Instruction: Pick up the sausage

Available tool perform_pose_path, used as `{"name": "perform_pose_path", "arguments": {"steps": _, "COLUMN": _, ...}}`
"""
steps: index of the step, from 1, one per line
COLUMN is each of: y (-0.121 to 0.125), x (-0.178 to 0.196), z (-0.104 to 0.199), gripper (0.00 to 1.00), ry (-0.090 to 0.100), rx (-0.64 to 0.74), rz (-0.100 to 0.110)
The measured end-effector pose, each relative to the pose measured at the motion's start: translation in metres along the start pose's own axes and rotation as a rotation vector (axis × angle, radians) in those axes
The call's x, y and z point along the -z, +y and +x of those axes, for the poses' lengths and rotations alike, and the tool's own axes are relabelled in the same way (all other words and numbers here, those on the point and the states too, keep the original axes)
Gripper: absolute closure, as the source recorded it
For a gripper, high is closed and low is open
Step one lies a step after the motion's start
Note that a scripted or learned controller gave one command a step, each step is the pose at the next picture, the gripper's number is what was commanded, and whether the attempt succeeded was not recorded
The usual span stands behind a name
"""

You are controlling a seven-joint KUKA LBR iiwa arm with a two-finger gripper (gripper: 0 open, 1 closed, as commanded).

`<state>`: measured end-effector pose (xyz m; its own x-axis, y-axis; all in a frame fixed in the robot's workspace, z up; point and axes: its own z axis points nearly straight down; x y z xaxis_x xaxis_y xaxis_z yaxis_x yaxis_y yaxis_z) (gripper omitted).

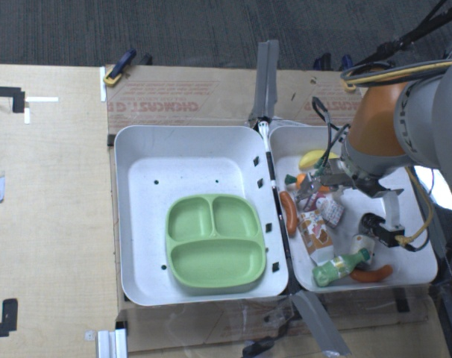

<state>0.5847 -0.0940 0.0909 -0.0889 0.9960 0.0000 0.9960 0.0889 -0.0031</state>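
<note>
- The end effector [309,192] hangs low over the right bin [424,271], its tips lost in a clutter of small items; whether it is clenched or released cannot be told, and nothing is plainly seen in its grasp.
- The grey arm [427,118], with its orange band [379,121], enters from the right and covers the bin's upper right corner; black cables loop across it.
- One sausage [289,210] lies lengthwise along the right bin's left wall, just beside the divider between the two bins and close left of the end effector.
- A yellow, banana-like item [316,159] is partly hidden behind the wrist; small orange and green pieces beside it are too small to identify.
- One printed snack packet [316,231] sits just right of the sausage; one green bottle [338,268] and one red, pepper-like item [371,274] lie by the near wall.
- The left bin [136,200] holds a single green three-compartment plate [215,241], with bare white floor around it.
- The desk [47,200] spreads open to the left.
</note>
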Motion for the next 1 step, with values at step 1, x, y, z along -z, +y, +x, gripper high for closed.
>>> {"name": "perform_pose_path", "arguments": {"steps": 1, "y": 0.0471, "x": 0.1015, "z": 0.0084, "gripper": 0.0, "ry": -0.002, "rx": -0.048, "rz": -0.004}}
